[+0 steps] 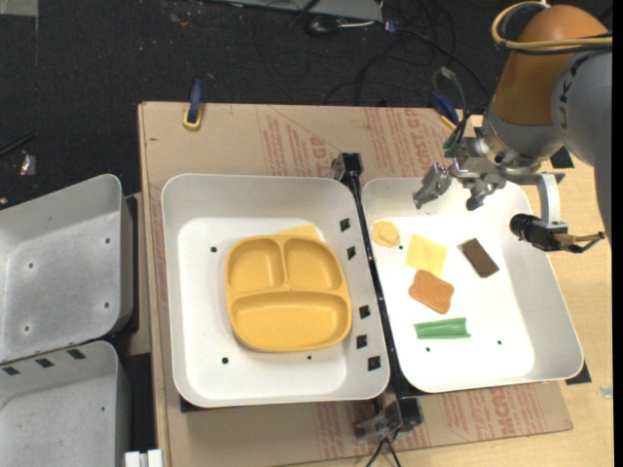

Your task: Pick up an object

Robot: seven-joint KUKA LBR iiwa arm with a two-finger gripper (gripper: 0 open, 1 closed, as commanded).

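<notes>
- The end effector (456,187) hangs over the far edge of the right bin (555,343). Its two fingers are spread wide with nothing between them. By that showing, no pick has been made; reaching down, closing on something and lifting all seem left to do.
- Furthest left, grey metal panels (58,261) lie off the worktop (243,139) and look to play no part in the task.
- The left bin (185,358) holds a yellow divided tray (288,293) lying flat near its middle, with a pale yellow sheet's corner (308,232) peeking out from under the tray's far edge.
- A row of black clips (362,290) runs along the seam where the two bins meet.
- In the right bin, nearest the seam, sits a small pale yellow lump (386,233).
- Just beside it lies a flat yellow square (425,254), and touching that square's near corner is an orange wafer-like piece (431,291).
- Nearer the camera lies a green strip (442,329), apart from the others.
- Right of the yellow square is a brown rectangular piece (478,257), lying alone and closest to under the arm.
- Any of these five loose pieces could be the task's object. The pale lump and the brown piece lie nearest the open fingers, so I judge them the likeliest targets, though nothing yet marks one out.
</notes>
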